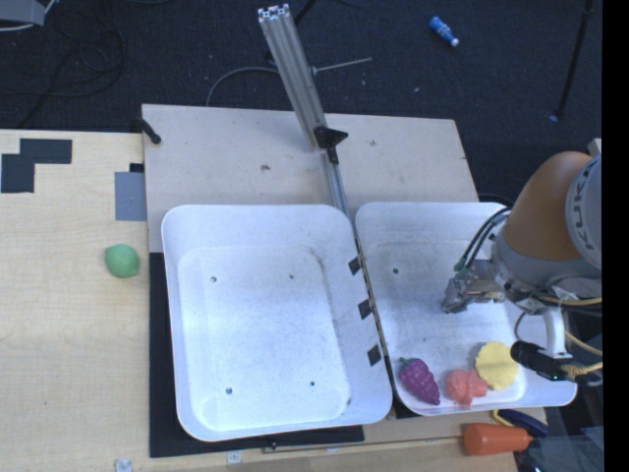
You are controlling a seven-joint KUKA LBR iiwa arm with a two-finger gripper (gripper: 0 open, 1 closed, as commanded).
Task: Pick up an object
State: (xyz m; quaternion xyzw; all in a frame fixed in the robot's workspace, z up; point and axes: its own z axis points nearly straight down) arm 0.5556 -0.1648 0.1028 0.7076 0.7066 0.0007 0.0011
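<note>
Three toy foods lie along the near rim of the right bin (432,214): purple grapes (419,380), a pink piece (464,385) beside them, a yellow piece (497,364) beyond. The hand (460,298) hangs above the grapes, well apart; its grip cannot be told. The grapes look light, rigid and knobbly, probably best pinched across the narrow middle.

Scuffed matt plastic bins (265,264) (white) on pale wood bench (59,323).
</note>
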